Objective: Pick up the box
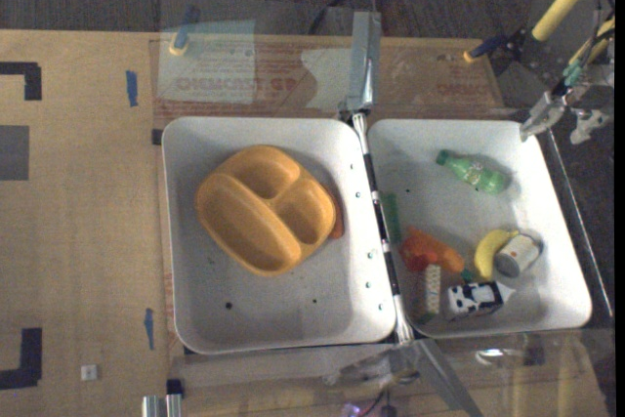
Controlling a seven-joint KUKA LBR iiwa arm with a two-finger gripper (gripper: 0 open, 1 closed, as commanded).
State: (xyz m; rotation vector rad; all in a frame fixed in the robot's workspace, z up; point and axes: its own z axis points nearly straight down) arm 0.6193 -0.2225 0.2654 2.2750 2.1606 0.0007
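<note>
While the box lies at the right bin's near edge, the gripper hangs beyond its far right corner. Jaw state: cannot tell.

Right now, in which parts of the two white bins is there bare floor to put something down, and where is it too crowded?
Free: the left bin's front strip, below the yellow divided plate, and the right bin's middle, between the green plastic bottle and the yellow banana. Crowded: the right bin's front, where the banana, a grey cup, an orange toy and the black-and-white box cluster.
</note>
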